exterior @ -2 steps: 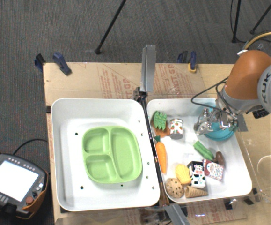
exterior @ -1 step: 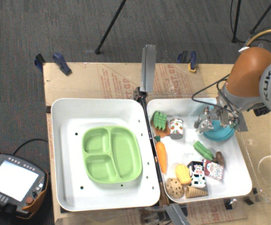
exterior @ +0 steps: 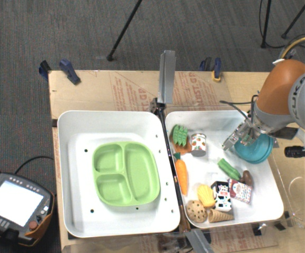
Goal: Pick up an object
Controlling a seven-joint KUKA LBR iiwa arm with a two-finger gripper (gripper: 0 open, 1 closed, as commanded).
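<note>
- Camera view: the gripper (exterior: 238, 136) hangs over the upper right part of the right bin (exterior: 276, 194), its metal end slanting down and towards the left; I cannot tell how it is set, as its tip is too small and blurred to read
- Nothing can be made out caught in it, so I would judge the pick not yet made
- Just behind the gripper, on the arm's side, sits a teal bowl (exterior: 255, 149), partly under the wrist; it looks touching or nearly so, and I cannot say which
- The nearest loose thing is a green pickle-like piece (exterior: 228, 169), lying just below the gripper and a touch towards the bin's front; its long axis runs on a slant from upper left to lower right, so a grasp would need to close across that line, in my judgement
- Further out from the gripper, towards the bin's left wall, stand a small printed can (exterior: 198, 144) and a ribbed green piece (exterior: 179, 135), side by side and near each other
- A carrot (exterior: 181, 176) lies beyond those, lengthwise along the left wall, well apart from the gripper
- Down at the front of the bin, away from the gripper, a cluster sits packed close: a cookie (exterior: 196, 210), a yellow corn piece (exterior: 206, 195), a cow-patterned carton (exterior: 222, 196) and a pink packet (exterior: 240, 191)
- The left bin (exterior: 73, 141), holding a green divided plate (exterior: 126, 173), lies far across from the gripper
</note>
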